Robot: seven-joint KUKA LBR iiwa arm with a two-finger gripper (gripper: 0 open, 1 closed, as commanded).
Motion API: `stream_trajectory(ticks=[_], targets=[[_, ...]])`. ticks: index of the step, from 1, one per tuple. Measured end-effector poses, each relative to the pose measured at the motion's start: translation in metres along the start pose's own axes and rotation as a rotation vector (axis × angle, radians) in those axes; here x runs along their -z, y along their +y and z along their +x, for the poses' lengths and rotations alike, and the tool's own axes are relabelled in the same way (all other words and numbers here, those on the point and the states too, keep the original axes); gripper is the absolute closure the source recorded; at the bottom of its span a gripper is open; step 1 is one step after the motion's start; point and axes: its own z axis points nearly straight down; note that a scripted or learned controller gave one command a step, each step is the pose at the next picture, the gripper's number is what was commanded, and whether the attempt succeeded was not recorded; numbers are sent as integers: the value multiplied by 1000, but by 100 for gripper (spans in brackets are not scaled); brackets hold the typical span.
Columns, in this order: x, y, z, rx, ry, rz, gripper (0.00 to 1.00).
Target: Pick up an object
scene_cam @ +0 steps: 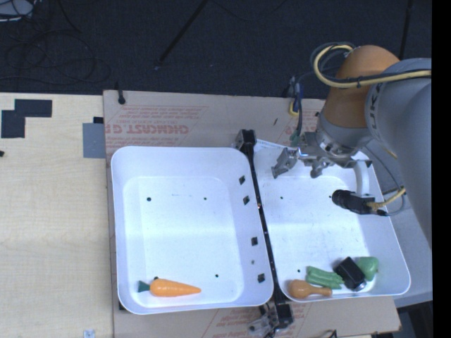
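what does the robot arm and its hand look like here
The arm is thick and grey, with a rounded orange band above the wrist. A yellowish cable loops over the orange part. The hand is small, dark grey metal, with a black cylindrical piece hanging beside it.

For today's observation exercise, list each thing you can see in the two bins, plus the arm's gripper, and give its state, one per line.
Carrot: lying flat, near corner of the left bin.
Green vegetable: lying in the right bin, against the black block.
Black block: tilted, resting on the green items.
Orange gourd: lying at the near rim.
Gripper: above the right bin's far end, holding nothing visible.
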Motion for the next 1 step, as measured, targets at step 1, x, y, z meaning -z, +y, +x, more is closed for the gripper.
stream_trajectory(ticks=[1], targets=[[-74,-2,-51,-8,-2,8,0]])
